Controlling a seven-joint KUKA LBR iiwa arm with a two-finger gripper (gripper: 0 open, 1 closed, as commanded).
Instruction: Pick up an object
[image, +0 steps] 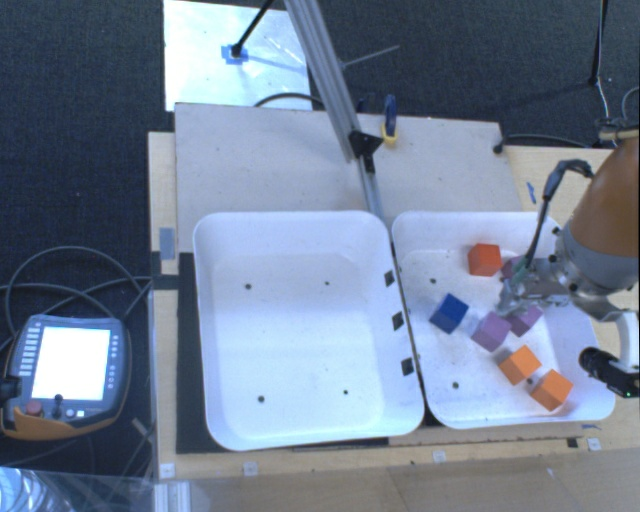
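While over right bin (430, 400) | fingers (512, 296) state unclear | beside purple cubes (490, 331)

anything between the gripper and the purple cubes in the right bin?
Nothing visible. The two-finger gripper hangs right over the two purple cubes; the blue cube and the orange cubes sit off to the sides.

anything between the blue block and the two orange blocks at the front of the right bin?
Yes: in the camera view a purple block lies between the blue block and the two orange blocks.
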